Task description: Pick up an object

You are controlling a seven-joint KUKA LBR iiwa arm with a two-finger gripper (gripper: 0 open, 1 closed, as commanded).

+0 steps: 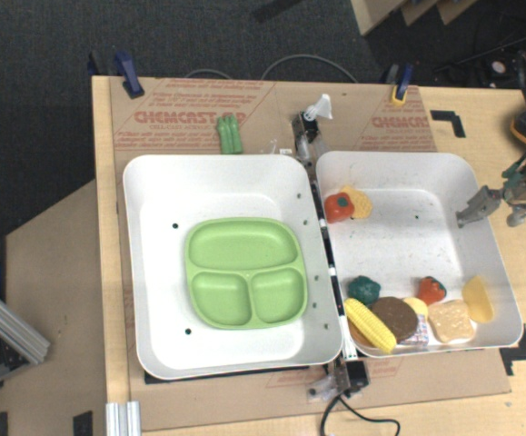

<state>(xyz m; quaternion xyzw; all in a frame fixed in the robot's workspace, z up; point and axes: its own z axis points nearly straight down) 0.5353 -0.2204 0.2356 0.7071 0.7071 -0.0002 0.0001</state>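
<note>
Cardboard-covered wooden bench [199,98] on dark carpet, two shallow white bins side by side. Along right bin's [399,175] near edge: yellow plastic corn cob [370,325], brown round patty [395,317], red strawberry [431,290]. Left bin [153,198]: green three-compartment tray [244,272], centre. Grey two-finger gripper [477,206] over right bin's right edge, spread apart, grasping nothing.

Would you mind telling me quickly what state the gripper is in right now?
Gripper: at the right bin's right rim, nothing seen between its fingers; open or closed cannot be told.
</note>
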